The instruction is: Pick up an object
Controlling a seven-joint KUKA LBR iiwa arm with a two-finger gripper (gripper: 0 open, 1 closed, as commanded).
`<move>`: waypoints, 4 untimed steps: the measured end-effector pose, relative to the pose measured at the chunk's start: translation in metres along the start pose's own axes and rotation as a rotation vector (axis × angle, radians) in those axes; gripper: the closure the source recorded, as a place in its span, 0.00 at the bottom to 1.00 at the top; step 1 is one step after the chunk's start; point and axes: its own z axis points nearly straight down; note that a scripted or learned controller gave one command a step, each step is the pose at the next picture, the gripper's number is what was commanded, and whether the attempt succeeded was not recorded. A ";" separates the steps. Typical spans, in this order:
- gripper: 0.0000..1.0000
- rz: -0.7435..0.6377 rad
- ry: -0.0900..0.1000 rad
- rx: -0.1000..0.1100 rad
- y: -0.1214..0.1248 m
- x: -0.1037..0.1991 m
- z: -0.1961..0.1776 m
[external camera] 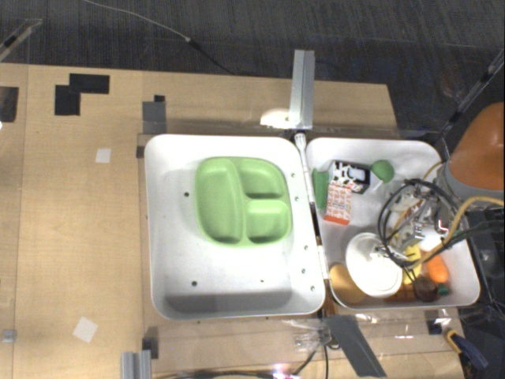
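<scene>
Two white bins side by side on wooden bench (71, 235). Left bin (170, 290) holds a green divided tray (241, 200), lying flat, roughly central, slightly toward far side. Right bin (410, 144) cluttered. Arm (481, 160) enters from right, orange band visible at right edge. Gripper (406, 231) low over right bin, wrapped in black cables; open or closed: cannot tell, tangle of cables and parts hides the tips. Nothing seen held.

Contents of right bin: white bowl (375, 267) near the near side, just beside gripper. Brown round item (345, 284) touching bowl on its left. Orange item (436, 272) and dark item (426, 290) at near right corner, close together. Printed card (339, 200) with red and white, lying flat toward far left; black-and-white item (351, 174) at its far end. Green strip (319, 188) along left wall. Small green blob (383, 170) toward far side, apart from card. Metal post (302, 89) upright beyond the bins' junction.
</scene>
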 end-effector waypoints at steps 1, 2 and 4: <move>0.00 0.121 0.004 -0.005 0.001 0.003 0.000; 0.00 0.164 0.006 0.001 -0.010 0.046 0.002; 0.00 0.089 0.011 -0.001 0.033 0.005 0.004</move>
